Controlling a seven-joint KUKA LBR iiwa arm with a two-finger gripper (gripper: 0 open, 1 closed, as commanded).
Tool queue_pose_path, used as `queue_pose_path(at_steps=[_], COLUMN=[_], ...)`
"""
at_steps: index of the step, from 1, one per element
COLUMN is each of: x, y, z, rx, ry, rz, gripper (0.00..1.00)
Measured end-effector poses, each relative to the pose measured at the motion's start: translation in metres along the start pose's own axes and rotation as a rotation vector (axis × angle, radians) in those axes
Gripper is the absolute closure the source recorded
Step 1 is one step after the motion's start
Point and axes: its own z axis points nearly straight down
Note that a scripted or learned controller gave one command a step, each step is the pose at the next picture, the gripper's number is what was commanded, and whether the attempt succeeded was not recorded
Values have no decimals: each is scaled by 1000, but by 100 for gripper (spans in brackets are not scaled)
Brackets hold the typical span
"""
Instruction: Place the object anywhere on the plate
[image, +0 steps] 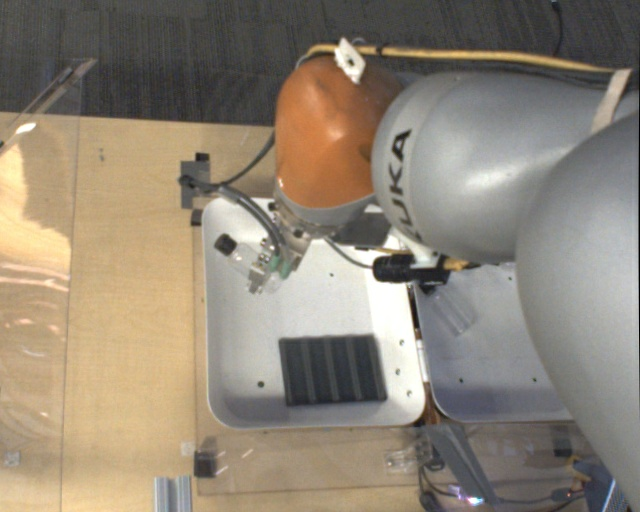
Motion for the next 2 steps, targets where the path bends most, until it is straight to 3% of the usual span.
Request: queue_pose_path(at_steps=[1,2], x=[78,6], y=[-36,1], z=[102,35], rx=[6,1], ry=[5,1], rz=[214,-111], gripper=[100,100])
